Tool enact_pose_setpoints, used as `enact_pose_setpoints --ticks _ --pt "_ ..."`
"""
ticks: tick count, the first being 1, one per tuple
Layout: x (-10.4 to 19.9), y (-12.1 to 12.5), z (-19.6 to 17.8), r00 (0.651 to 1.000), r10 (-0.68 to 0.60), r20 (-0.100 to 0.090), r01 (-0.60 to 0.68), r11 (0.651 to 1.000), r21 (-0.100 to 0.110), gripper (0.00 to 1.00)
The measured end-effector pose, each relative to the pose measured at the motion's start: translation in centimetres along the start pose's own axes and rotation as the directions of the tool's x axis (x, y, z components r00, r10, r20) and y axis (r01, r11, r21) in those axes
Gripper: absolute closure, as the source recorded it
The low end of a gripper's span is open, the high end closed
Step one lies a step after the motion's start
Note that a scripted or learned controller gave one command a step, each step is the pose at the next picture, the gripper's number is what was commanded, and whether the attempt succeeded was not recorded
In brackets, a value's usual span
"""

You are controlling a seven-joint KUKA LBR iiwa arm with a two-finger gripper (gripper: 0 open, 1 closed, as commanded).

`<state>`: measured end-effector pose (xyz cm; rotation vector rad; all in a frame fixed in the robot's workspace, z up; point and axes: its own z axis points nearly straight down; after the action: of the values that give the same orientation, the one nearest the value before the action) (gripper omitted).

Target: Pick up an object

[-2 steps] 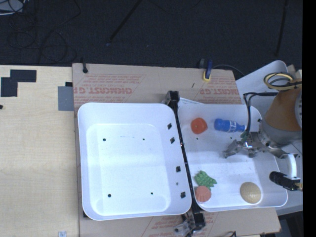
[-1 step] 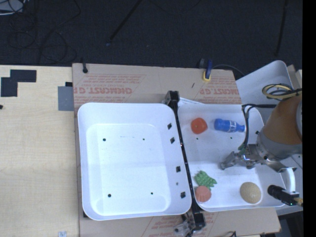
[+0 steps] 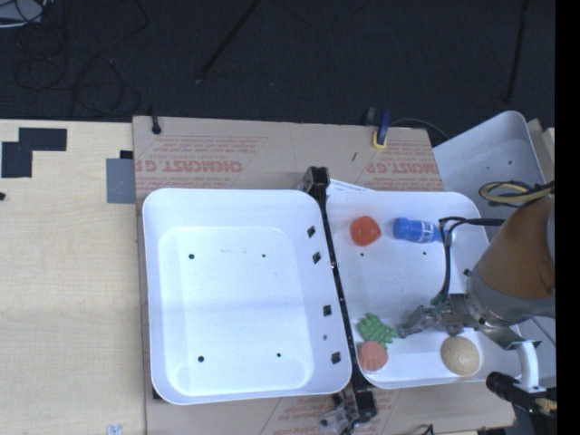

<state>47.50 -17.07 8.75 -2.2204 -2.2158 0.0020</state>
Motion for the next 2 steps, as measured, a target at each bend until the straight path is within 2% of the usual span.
enact_pose_setpoints --ticks 1,2 --pt "-2.0 2.1 0.0 1.000 -0.001 0.003 0.001 1.000 -0.003 0.00" --pt "-4.3 2.6 0.0 1.000 -0.001 0.003 0.001 1.000 -0.003 0.00"
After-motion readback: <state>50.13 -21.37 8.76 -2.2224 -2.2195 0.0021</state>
